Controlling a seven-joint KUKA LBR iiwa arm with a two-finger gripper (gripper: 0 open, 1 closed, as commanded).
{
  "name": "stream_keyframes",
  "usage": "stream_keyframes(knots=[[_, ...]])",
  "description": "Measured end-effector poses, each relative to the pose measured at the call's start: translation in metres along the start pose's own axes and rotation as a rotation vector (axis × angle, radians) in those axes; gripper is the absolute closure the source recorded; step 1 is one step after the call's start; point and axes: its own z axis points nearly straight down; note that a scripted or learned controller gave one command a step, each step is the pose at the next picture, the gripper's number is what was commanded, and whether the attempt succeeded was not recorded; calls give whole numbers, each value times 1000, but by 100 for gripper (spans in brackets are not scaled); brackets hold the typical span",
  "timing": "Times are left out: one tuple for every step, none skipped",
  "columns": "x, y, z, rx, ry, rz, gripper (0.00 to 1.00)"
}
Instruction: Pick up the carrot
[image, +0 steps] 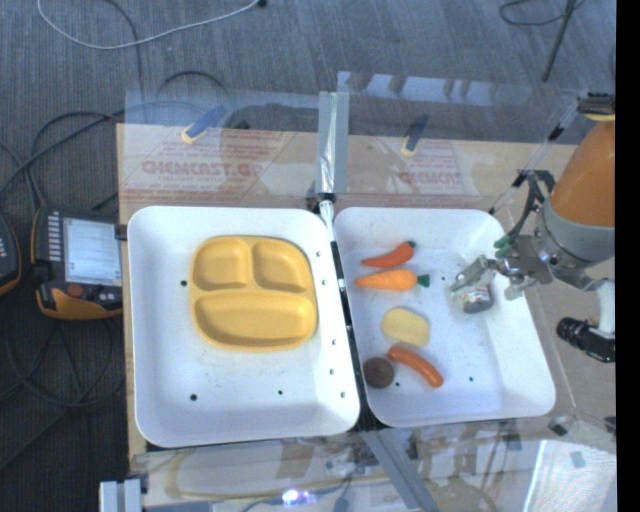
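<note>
Faint red lettering, apparently "CHEMCAST," runs across the clear protective sheet lying just behind the left white bin.

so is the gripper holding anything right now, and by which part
Nothing is held. The gripper hangs over bare floor on the right side of the right bin, apart from both carrots, with nothing between its fingers.

Two carrots in right bin, near left wall: upper carrot slanted, lower carrot level, just apart.
</note>
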Motion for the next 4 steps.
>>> stream_keyframes(knots=[[63, 35, 113, -4, -3, -209, 0], [73, 64, 116, -13, -10, -564, 0], [75, 66, 104, -21, -9, -564, 100], [148, 41, 24, -1, -1, -418, 100]])
